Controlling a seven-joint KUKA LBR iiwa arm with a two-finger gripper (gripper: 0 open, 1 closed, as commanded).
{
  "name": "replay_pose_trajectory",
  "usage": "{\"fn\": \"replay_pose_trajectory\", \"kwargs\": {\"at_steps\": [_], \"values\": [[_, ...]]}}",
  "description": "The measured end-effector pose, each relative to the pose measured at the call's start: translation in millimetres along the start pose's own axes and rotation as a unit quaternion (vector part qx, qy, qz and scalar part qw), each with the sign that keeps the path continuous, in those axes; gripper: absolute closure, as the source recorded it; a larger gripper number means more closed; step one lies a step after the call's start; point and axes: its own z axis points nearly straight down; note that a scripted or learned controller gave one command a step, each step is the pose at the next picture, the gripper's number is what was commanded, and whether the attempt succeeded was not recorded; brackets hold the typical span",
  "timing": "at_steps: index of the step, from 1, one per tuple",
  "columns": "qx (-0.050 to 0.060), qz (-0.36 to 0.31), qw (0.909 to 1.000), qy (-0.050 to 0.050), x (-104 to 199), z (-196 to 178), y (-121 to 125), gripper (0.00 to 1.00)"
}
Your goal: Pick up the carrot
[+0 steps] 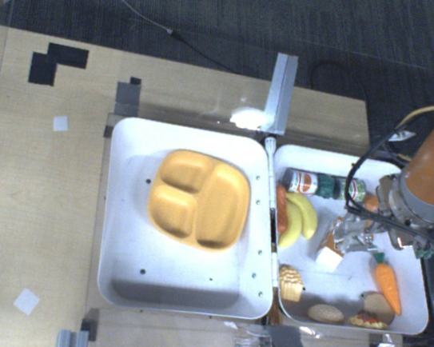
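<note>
Two white bins sit on the tabletop; nearest in the right bin (420, 320), below the carrot (387, 286), lie a potato (326, 313) and a hot dog (367, 320). The carrot lies free at that bin's right wall. Just up-left of the carrot hang the jaws (350, 240); their opening I cannot tell. Farther from the carrot are bananas (298, 216) and a can (312, 183). A descent here would likely miss, closing left of the carrot.

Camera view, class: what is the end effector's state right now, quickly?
End effector: above the right bin, left of the carrot; open or closed cannot be told, and nothing is seen held.
</note>
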Motion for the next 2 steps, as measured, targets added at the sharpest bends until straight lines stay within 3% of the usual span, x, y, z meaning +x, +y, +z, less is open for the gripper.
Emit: {"fn": "replay_pose_trajectory", "kwargs": {"at_steps": [1, 2], "values": [[0.0, 0.002, 1.0, 0.002, 1.7, 1.4, -1.6, 0.0], [0.01, -0.081, 0.9965, -0.013, 26.1, 55.7, -45.6, 0.0]]}}
